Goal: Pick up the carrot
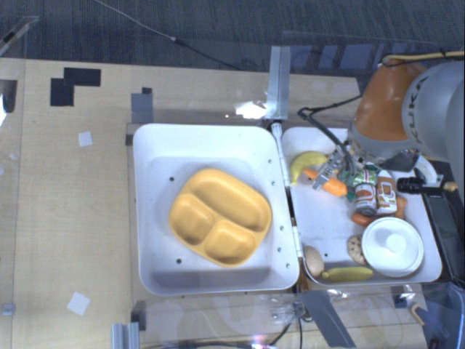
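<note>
Carrot, short and orange, lies in the upper left part of the right bin, just below and to the right of a yellow lemon-like fruit that sits against the bin's left wall. The gripper hangs right over the carrot's upper end, its metal tips pointing down and to the left, and they appear to touch or nearly touch the orange surface; whether the pincer is open, closed or gripping cannot be told, since its tips blur into the clutter around them. The grey arm with its orange band comes in from the upper right, above the bin's far corner. Just right of the carrot stand two small cans with red and white labels, and a second orange piece lies below them. A white bowl fills the lower right of this bin, with a brown cookie-like piece to its left, a pale egg-shaped item at the lower left corner and a yellow-green banana-like fruit along the near wall. The left bin holds a yellow divided plate, well apart from the carrot.
</note>
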Controlling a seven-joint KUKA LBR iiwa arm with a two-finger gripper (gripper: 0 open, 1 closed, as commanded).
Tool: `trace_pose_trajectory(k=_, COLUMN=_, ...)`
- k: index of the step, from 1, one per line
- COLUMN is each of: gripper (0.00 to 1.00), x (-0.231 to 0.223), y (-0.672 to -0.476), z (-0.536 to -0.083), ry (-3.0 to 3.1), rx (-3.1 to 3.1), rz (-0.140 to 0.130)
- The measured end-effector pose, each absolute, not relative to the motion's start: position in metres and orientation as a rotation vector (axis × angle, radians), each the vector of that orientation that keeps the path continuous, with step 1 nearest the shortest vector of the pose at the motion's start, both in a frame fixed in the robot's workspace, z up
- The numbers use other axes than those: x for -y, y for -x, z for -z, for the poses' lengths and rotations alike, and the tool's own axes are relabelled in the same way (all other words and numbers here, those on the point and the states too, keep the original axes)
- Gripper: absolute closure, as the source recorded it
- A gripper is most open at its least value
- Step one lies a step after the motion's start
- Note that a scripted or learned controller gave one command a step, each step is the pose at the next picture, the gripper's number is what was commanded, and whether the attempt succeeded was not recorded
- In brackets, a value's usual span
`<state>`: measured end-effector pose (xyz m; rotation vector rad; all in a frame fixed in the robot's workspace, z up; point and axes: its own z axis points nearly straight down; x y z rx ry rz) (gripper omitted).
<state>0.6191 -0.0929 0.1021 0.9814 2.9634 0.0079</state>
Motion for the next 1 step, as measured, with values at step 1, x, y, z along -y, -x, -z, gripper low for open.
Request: trace_pose_trajectory(k=1, gripper=1.0, x=0.0246, y=-0.5992, z=-0.1891, ry=-1.212, rx=-2.885, rz=-0.011)
